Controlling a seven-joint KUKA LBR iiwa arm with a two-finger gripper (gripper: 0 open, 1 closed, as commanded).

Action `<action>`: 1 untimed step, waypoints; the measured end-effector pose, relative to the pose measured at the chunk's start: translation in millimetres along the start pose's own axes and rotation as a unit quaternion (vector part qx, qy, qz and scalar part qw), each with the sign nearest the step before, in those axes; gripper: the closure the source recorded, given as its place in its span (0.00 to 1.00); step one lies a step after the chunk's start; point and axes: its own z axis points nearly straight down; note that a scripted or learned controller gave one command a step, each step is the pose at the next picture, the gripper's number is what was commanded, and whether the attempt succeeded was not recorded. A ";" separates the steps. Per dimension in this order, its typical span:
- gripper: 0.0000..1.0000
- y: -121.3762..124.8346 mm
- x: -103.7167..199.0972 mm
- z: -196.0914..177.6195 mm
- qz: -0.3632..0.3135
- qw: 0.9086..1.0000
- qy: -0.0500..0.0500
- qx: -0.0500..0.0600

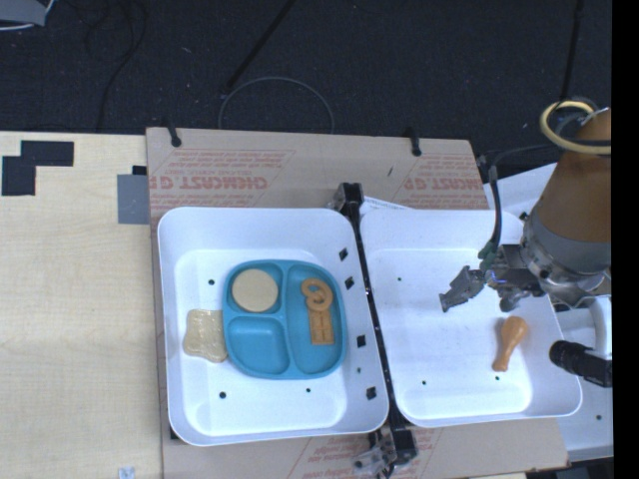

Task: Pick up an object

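White plastic forms both shallow bins; you see the left bin (pixel 180 267) at centre-left of the frame and the right bin (pixel 439 387) at centre-right, divided by a dark clamp strip. In the left bin lies a blue compartment tray (pixel 270 352) carrying a round tan disc (pixel 254 289) in its upper-left section and an orange key-shaped piece (pixel 319 309) in its right section; a pale bread-like slice (pixel 205 334) rests just beside the tray's left edge. In the right bin, toward the right of the frame, lies a tan drumstick-shaped toy (pixel 509 341), the nearest candidate for the pick. The gripper (pixel 461 292) sits over the right bin's middle, up and to the left of the drumstick and apart from it. You can note that nothing shows between its fingers; how wide they stand cannot be told at this angle. Judged from this layout, the task is not yet accomplished: every object rests in a bin, and approach, closure and lift all remain.
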 end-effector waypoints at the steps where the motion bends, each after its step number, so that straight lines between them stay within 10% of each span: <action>1: 0.00 1.6 -0.2 -4.0 -0.001 1.000 -0.001 -0.004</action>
